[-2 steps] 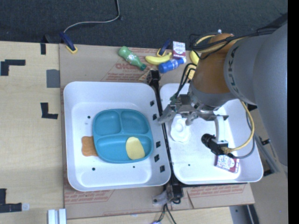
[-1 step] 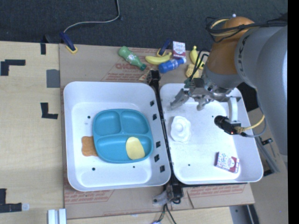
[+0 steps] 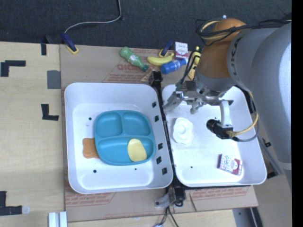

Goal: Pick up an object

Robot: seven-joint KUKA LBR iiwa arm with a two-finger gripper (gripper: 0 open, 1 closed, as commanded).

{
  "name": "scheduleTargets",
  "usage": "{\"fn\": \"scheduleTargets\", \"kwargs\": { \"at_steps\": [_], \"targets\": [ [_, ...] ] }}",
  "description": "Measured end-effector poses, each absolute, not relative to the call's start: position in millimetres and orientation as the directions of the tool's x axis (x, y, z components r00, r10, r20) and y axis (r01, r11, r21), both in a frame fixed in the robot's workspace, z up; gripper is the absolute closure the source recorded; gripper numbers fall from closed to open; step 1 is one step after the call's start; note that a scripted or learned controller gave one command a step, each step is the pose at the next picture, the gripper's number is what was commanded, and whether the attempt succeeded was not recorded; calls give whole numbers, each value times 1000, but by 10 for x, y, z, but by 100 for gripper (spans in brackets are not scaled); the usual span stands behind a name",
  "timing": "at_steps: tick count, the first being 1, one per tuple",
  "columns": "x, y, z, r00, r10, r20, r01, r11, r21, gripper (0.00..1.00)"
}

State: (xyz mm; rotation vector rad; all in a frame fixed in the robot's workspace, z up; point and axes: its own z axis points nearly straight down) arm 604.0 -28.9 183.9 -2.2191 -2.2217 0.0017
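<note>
Two white bins are seen side by side on cardboard; the right bin (image 3: 251, 171) is taken as the landmark. Over its far left part the gripper (image 3: 189, 102) is held, its two fingers spread apart with nothing between them. Just below the gripper, in the bin's left half, a white object (image 3: 182, 130) is lying. Near the bin's front right corner a small red-and-white packet (image 3: 229, 164) is found; its print cannot be read. In the left bin (image 3: 75, 126) a blue divided plate (image 3: 118, 129) is set, with a yellow piece (image 3: 137, 150) in its near compartment. Beyond the right bin's far left corner a green bottle (image 3: 132, 58), a banana (image 3: 160, 59) and a blue bottle (image 3: 171, 66) are grouped; faint red lettering on the cardboard (image 3: 125, 70) is illegible.
</note>
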Motion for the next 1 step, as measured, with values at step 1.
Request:
{"fn": "scheduleTargets", "kwargs": {
  "at_steps": [1],
  "targets": [
    [5573, -2, 1838, -2, 1000, 0, 1000, 2, -2, 0]
  ]
}}
